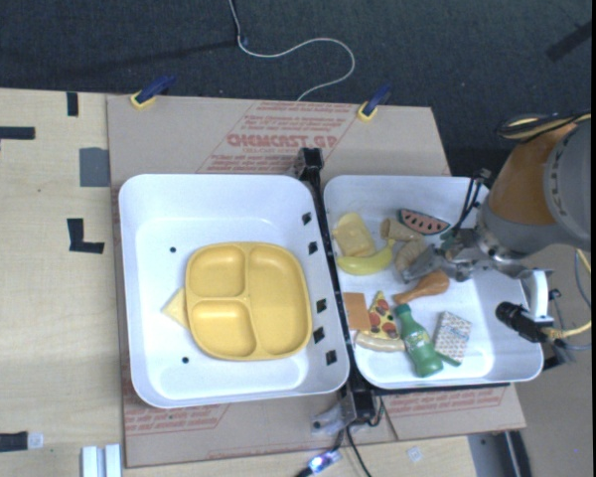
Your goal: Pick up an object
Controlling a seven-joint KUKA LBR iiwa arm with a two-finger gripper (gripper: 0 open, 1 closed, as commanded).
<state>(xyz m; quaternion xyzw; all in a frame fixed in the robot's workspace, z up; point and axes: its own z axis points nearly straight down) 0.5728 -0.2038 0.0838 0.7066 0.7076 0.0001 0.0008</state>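
You have two shallow white bins side by side on a cardboard sheet: the left bin [139, 266] holds a yellow divided plate [248, 299] lying flat near its middle, and the right bin [507, 361] holds the small toys. The grey arm [536, 202] with its orange band comes in from the right and reaches down into the right bin's upper middle. Its gripper [445, 256] sits low among the toys, just beside a tan piece [413, 256] and above an orange drumstick [423, 287] — you cannot tell how far its fingers are parted, nor whether anything is between them. Left of it lie a banana [366, 262] under a pale yellow block [354, 233], with a watermelon slice [423, 222] near the back wall. Toward the front you have a green bottle [418, 342], a pizza slice [379, 324], an orange cracker [355, 311] and a small patterned packet [452, 335].
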